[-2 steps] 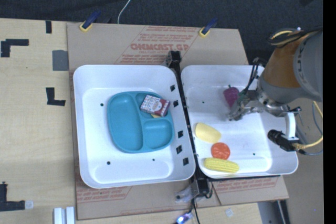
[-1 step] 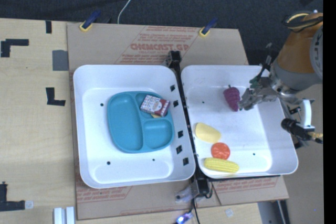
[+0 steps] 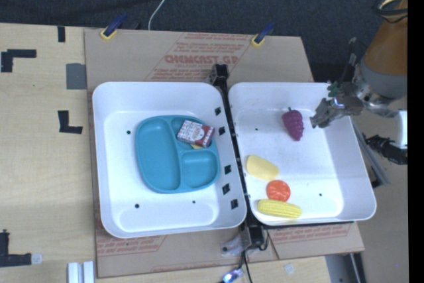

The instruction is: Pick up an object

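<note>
Four toy foods sit in the right bin [image 3: 344, 209]. Nearest the camera, by that bin's front wall: corn [image 3: 279, 209], w/ a tomato [image 3: 279, 191] touching just behind it, then a yellow piece [image 3: 262, 167], maybe a lemon. Farther back lie purple grapes [image 3: 293, 124], close beside the gripper [image 3: 321, 117], which hovers at the bin's right wall; open or closed, can't tell. Grapes look light, stiff plastic, bumpy, prob. not slippery; best pinched across the narrow middle. Left of that bin: a blue tray [image 3: 159, 156] w/ a small carton [image 3: 195, 134].
</note>
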{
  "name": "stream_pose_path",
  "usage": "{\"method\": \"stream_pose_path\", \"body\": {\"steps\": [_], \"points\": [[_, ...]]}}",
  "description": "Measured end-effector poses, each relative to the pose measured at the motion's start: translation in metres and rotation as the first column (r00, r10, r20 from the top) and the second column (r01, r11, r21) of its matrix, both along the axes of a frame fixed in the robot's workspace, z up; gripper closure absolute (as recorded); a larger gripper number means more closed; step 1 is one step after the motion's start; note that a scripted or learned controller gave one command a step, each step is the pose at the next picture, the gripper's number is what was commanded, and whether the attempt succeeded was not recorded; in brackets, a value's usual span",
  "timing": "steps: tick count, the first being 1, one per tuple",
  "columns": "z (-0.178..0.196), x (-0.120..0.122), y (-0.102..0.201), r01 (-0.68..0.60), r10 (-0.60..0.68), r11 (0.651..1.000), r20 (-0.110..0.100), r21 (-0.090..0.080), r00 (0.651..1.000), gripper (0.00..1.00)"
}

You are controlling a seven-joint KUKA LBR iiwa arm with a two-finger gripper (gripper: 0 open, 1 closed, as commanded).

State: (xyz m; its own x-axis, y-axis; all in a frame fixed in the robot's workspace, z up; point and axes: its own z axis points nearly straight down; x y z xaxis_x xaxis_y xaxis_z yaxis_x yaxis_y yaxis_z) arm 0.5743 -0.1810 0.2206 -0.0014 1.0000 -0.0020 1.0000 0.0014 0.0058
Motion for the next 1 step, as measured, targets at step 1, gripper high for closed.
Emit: {"method": "stream_pose_path", "body": {"steps": [1], "points": [[0.0096, 0.0006, 0.0002, 0.000, 0.000, 1.000, -0.004, 0.002, 1.000, 1.00]]}}
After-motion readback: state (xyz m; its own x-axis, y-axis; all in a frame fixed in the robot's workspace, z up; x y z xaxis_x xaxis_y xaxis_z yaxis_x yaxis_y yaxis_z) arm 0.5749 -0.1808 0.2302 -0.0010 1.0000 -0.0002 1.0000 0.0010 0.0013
